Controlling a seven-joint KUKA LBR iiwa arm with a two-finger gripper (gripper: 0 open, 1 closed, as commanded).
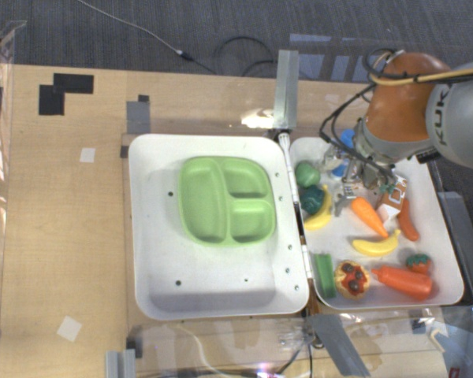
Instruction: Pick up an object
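Nearest me, a pizza slice and carrot crowd the right bin. Farther back, the gripper hovers, narrowly parted and empty, over a small carrot. Packed neighbours could deflect its fingers.

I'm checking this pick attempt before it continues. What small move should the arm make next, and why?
Probably a short drop straight down. The gripper hangs over the right bin, just above the orange carrot, and nothing sits between its fingers. The banana lies close by, so the descent should stay on the carrot.
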